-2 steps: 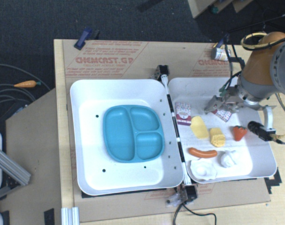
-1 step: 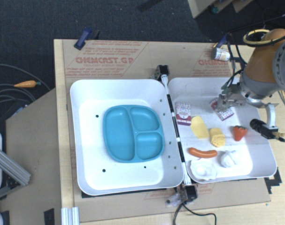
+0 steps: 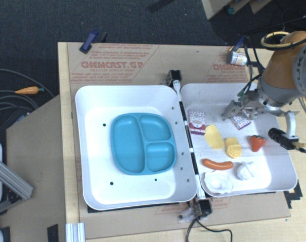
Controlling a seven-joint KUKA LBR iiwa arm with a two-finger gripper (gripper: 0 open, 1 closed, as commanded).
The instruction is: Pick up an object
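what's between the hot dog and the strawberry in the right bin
In the camera view, a corn cob lies between the hot dog and the strawberry, a little above the straight line joining them. The rest of that stretch is bare white bin floor.

The brown board [image 3: 117, 59] under the bins bears red print reading "CHEMCAST GP", repeated faintly at its right.

Two bins [image 3: 92, 105] (one blue tray [image 3: 142, 142])

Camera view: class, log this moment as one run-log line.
end effector: low in right white bin, over small pink-and-white card | grasp: unconfirmed | blue divided plate: left bin
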